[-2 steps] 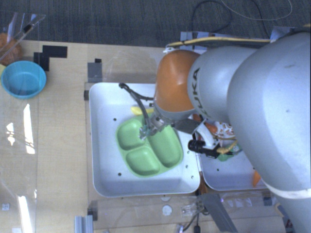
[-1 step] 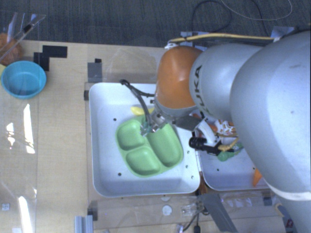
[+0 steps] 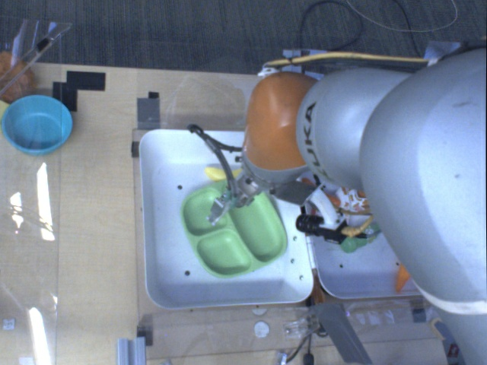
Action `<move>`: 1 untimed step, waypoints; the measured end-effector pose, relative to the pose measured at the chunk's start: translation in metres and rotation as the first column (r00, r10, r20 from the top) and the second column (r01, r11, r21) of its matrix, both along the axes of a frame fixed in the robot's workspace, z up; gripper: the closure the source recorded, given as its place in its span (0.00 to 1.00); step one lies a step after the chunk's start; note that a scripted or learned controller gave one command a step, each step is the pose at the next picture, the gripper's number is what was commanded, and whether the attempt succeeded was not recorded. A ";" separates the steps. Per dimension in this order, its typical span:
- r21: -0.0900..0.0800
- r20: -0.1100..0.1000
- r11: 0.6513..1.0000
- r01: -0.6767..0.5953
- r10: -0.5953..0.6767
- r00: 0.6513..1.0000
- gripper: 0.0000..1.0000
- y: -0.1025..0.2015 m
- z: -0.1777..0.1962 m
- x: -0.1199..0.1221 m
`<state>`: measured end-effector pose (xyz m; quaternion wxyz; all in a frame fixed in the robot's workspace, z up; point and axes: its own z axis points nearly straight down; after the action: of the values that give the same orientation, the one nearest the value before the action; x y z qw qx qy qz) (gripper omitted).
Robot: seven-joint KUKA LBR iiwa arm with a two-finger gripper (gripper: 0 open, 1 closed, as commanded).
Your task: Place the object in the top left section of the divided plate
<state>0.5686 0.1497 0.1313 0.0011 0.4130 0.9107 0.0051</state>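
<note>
Glossy green plastic divided plate [image 3: 251,238], smooth white plastic bin [image 3: 163,226], matt wood bench [image 3: 91,226]

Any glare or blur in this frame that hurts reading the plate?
Camera view: glare streaks on the clear sheet at left, none on the green divided plate; the near arm looks soft and blocks the right bin; the gripper is small and blurry over the plate.

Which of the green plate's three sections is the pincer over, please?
The top left section of the divided plate; the pincer hangs at its right edge, away from the other two sections.
</note>
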 end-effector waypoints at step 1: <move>0.003 0.008 1.000 0.001 -0.001 1.000 1.00 0.000 0.012 0.003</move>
<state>0.5714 0.1498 0.1434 0.0039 0.4133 0.9106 0.0082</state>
